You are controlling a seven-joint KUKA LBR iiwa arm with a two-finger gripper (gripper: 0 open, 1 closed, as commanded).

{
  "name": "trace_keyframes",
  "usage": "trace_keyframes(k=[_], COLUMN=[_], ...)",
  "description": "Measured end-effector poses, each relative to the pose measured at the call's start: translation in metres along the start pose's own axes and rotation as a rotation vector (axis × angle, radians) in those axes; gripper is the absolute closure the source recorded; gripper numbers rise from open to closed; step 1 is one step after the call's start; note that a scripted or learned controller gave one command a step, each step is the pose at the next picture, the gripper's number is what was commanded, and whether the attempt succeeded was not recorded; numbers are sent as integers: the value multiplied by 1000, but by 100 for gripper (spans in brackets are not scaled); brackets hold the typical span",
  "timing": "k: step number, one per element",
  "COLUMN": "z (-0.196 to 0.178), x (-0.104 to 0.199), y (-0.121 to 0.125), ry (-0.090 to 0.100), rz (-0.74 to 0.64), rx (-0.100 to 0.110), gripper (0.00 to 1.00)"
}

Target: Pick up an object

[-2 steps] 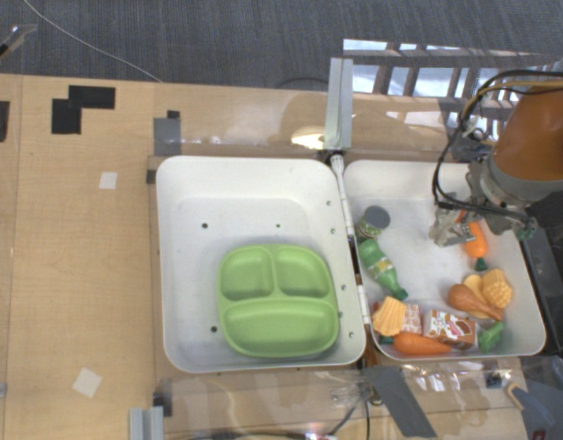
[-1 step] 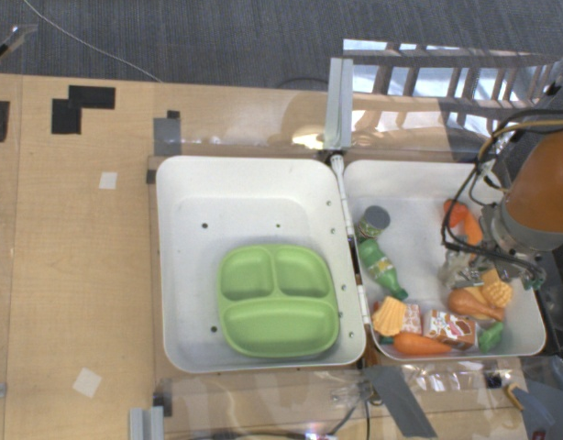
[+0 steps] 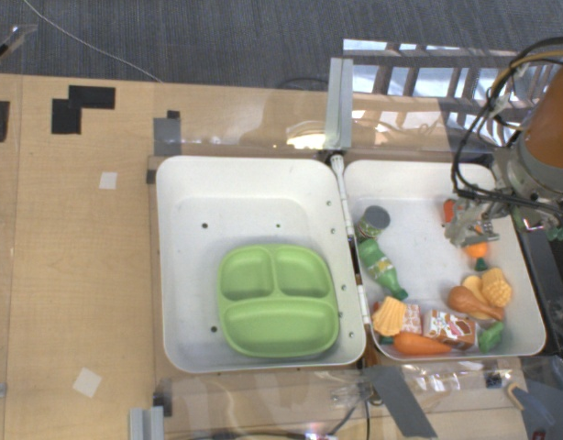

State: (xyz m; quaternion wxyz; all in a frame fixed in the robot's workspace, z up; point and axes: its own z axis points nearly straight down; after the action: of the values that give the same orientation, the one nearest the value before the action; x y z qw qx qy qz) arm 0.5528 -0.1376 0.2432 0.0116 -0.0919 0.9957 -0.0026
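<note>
Left-hand shallow white bin [image 3: 185, 246]: I log one pale green plastic plate with three compartments [image 3: 278, 299], lying flat toward the near edge, its single large compartment nearest me.

Right-hand shallow white bin [image 3: 419, 223]: I log the toy food. A green plastic bottle with a grey cap [image 3: 380, 257] lies by the dividing wall, long axis running from the far-left cap end to the near-right base. A brown toy drumstick [image 3: 471, 302] lies near the right wall, long axis roughly left to right. A yellow waffle-textured piece [image 3: 496, 289] touches it. An orange toy carrot [image 3: 421, 344] lies along the near edge, lengthwise to it, beside a printed snack packet [image 3: 439, 324] and a yellow ridged chip piece [image 3: 389, 317].

The grey two-finger gripper [image 3: 469, 230] hangs low by the right wall, an orange object [image 3: 478, 251] just below it. I cannot tell its opening or any hold.
</note>
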Motion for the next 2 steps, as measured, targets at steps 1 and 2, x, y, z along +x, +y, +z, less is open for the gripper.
trace_keyframes(k=[1,2], z=[149,151], x=[29,30], y=[-42,-40], ry=[10,13], rz=[-173,-175], rx=[-4,-6], gripper=[100,0])
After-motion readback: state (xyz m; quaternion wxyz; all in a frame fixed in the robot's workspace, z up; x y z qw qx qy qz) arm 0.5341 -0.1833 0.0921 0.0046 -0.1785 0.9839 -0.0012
